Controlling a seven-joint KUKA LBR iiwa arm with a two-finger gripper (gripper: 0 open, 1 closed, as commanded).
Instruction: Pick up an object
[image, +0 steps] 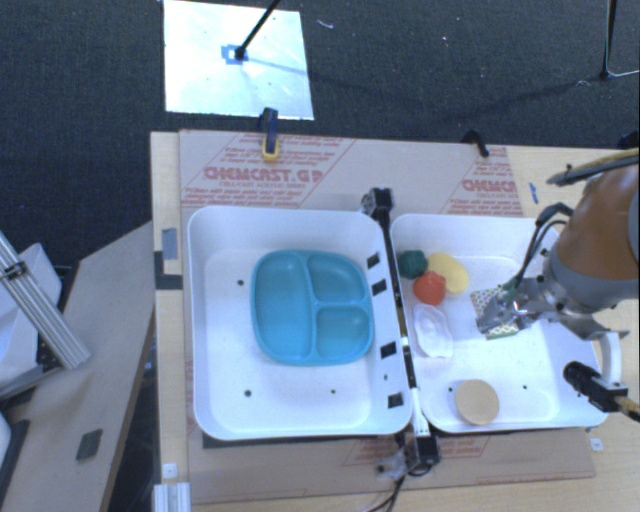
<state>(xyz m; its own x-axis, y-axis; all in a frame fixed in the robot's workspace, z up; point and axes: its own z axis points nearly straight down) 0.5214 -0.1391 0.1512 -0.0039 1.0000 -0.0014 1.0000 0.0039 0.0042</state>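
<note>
My gripper (497, 318) hangs low over the middle of the right bin (560, 395), reaching in from the right. Just left of it lie a clear white plastic piece (433, 331), a red ball (429, 288), a yellow object (449, 271) and a dark green object (412, 263). A round tan disc (477, 401) rests near the bin's front edge. I see nothing between the fingers.
The left bin (225, 330) holds a blue divided plate (310, 306). A black-clipped divider (392, 320) separates the two bins. The arm's grey body with orange band (600, 240) covers the right bin's far right side.
</note>
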